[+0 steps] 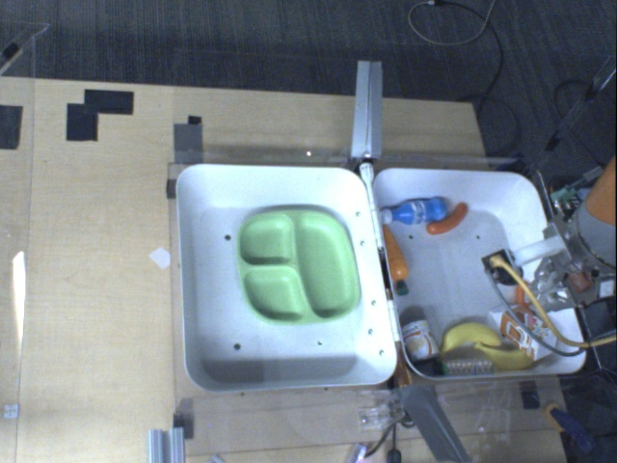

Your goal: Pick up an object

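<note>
The right bin (501, 193) holds several objects. A blue and clear bottle (416, 210) lies at its far left with an orange-red sausage shape (449, 220) beside it. Along the left wall lies an orange stick (395, 257). At the near side are a small can (416, 338), a yellow banana (480, 340), a dark ridged piece (469, 365) and an orange-and-white packet (526, 328). My gripper (557, 283) hangs at the bin's right side, just above and beyond the packet. Nothing is visibly held.
The left bin (207, 258) carries a green divided plate (297, 264) in its middle. A metal post (367, 114) rises behind the wall between the two bins. Wooden bench top (87, 287) stretches to the left.
</note>
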Controlling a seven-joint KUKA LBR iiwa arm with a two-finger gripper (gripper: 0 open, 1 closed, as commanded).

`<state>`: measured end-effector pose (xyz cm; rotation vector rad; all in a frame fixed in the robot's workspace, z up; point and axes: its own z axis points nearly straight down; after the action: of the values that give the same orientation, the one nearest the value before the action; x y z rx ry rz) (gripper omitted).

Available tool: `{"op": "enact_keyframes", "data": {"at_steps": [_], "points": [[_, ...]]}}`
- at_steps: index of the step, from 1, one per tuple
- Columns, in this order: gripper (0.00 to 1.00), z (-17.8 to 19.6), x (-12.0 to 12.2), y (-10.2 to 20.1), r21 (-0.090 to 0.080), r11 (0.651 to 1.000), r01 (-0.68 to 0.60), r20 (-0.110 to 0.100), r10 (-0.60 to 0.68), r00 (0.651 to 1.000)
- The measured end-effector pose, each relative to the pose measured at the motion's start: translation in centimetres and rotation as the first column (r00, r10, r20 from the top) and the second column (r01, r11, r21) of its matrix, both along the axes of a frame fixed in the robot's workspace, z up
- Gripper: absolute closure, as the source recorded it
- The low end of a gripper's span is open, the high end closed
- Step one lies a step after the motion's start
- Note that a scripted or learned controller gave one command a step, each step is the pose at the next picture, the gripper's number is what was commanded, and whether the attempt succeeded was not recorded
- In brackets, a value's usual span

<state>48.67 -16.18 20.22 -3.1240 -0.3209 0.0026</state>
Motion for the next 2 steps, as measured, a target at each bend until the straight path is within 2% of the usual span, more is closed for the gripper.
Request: {"op": "enact_keyframes", "data": {"at_steps": [1, 2], "points": [[1.00, -2.3, 0.0, -3.0, 0.001, 0.971, -0.240, 0.000, 0.240, 0.971], [1.00, 2.8, 0.1, -1.8, -0.001, 1.000, -0.016, 0.001, 0.016, 1.000]]}}
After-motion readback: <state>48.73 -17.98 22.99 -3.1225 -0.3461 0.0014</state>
